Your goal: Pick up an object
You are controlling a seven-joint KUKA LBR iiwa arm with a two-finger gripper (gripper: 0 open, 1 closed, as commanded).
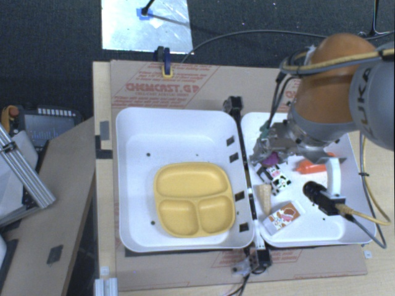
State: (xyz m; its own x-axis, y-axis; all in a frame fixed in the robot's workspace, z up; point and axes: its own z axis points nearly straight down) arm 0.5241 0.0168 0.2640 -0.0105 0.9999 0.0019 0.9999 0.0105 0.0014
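Observation:
My gripper [266, 148] hangs low over the upper left part of the right bin [308, 233], with the orange-banded wrist above it hiding the bin's far end. Just below the gripper lies a small purple object [271, 161], very close to it; I cannot make out contact. A black-and-white spotted block [280, 182] sits beside that. A beige cone [264, 197] lies near the bin's left wall. An orange piece [311, 165] and a white tube [334, 176] lie to the right. A printed packet [284, 216] rests near the front.
The left bin [133, 140] holds a yellow divided plate [194, 198]. A black divider strip [242, 159] runs between the two bins. Brown cardboard [166, 85] lies under both bins. A shiny sheet [145, 17] lies beyond the bench.

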